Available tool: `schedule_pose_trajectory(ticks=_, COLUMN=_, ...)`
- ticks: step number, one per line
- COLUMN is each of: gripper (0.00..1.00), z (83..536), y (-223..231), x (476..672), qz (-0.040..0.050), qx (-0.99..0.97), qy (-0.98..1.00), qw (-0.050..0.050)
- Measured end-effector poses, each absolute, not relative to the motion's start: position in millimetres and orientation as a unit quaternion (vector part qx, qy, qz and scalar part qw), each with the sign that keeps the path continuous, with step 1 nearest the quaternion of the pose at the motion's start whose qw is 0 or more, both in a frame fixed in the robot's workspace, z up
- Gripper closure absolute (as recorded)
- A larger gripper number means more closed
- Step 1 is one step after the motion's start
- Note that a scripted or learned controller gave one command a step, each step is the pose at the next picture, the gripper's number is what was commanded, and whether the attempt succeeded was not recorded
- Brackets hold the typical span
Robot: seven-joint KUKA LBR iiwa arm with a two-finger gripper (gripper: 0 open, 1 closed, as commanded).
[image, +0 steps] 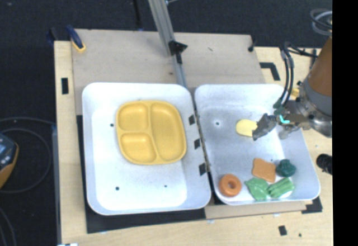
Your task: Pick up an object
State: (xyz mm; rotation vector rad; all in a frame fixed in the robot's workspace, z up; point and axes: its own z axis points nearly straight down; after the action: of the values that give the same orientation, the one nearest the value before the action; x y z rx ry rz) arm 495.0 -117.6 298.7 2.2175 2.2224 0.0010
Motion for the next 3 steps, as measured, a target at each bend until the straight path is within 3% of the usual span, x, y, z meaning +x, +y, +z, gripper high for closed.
schedule_pose_trajectory(ticks=1, gripper=0.0, z=299, y=-118, x=495.2, qz=0.0005, qx=0.706, qy=0.708, qw=0.001)
schedule_pose_trajectory(ticks=2, gripper=0.0, z=239, y=-113, x=500.6, qz=-0.0011, qx=0.707, qy=0.707, qw=-0.001)
schedule_pose_trajectory(ticks=3, gripper=0.0, z=191, y=-120, x=493.9, qz=-0.0014, qx=0.707, qy=0.707, qw=-0.001)
